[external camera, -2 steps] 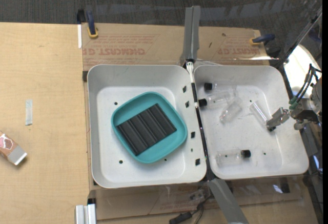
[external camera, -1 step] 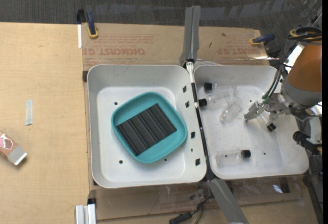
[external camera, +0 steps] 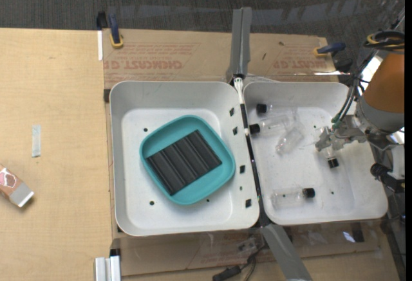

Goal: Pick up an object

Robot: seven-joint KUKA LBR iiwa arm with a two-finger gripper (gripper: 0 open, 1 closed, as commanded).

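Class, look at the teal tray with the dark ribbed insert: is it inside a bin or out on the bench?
Inside. The teal tray lies flat within the left white bin, turned at an angle, enclosed by the bin's walls.

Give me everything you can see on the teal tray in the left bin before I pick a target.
The teal tray is a shallow, rounded-square dish, plastic by its look, with a raised rim. A dark ribbed insert of parallel ridges fills its floor. It lies flat and right side up, turned at a slant to the walls of the left bin, about in the middle of the bin floor. It touches only that floor. The gripper is over the right bin, well away from it.
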